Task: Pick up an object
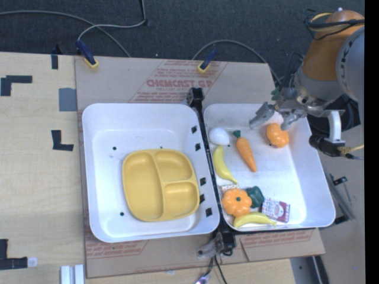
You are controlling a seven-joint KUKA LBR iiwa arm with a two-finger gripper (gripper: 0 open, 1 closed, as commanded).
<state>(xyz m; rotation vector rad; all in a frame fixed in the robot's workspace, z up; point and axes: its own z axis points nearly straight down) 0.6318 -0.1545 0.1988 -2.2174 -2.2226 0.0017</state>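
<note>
Camera view, bench level: a wooden bench (35, 176) carries a cardboard sheet (172, 81), clipped at its far edge, under two white bins.

Nearest items lie in the right bin (317, 200): a banana (254, 220), a small printed packet (276, 209), a toy pumpkin (237, 202) and a dark green piece (256, 195) just beside it. A second banana (222, 164) lies along the dividing wall, with a carrot (246, 152) and a white egg (219, 136) farther back. Bare floor remains on the right side of this bin.

The left bin (100, 135) holds a yellow divided tray (160, 183), with free floor around it.

At the far right, the gripper (274, 118) hangs over the right bin's far end, fingers spread apart, gripping nothing. An orange fruit (277, 135) lies just below the fingertips. The arm (331, 52) descends from the upper right.
</note>
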